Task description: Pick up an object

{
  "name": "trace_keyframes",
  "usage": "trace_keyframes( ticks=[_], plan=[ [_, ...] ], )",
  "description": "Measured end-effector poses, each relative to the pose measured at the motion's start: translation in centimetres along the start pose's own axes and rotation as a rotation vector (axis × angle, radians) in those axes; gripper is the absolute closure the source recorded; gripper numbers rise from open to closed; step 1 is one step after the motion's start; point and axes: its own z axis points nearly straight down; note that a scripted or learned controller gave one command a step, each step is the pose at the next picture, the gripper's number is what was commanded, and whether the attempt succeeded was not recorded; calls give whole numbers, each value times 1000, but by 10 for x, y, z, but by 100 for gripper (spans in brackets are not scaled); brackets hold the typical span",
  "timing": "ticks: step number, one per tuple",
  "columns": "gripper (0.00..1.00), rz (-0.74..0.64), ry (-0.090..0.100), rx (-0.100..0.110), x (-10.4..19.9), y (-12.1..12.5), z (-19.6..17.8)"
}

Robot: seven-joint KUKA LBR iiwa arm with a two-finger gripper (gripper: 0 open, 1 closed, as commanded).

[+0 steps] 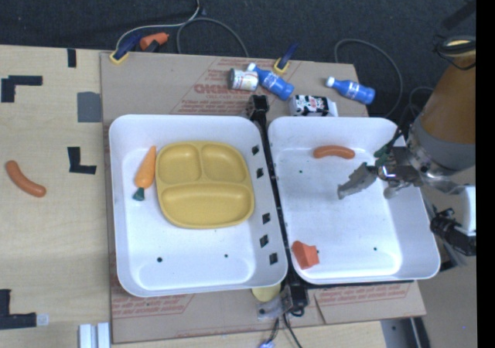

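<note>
My gripper point(372, 185) hangs over the right bin point(410, 250), towards its right side, reaching in from the right. Its two grey fingers point(353, 182) stand apart, open, with nothing between them. An orange-brown sausage point(334, 152) lies near the bin's far wall, up and to the left of the gripper. A small orange-red block point(305, 254) sits in the near left corner of the same bin. In the left bin point(128, 257) a yellow divided plate point(206, 184) lies with a toy carrot point(145, 168) beside its left edge.
Behind the bins on the cardboard lie two blue-and-white bottles point(274, 83) point(353, 90), a small black-and-white box point(313, 106) and clamps point(139, 42). Another sausage point(25, 179) lies on the bench far left. Black clips line the divider between the bins point(265, 176).
</note>
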Motion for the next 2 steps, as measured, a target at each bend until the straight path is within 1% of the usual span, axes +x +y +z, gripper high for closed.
trace_keyframes(
  ticks=[1,2],
  plan=[
    [0,2,1,11,-32,40,156],
    [0,-3,-2,-3,-3,93,172]
  ],
)
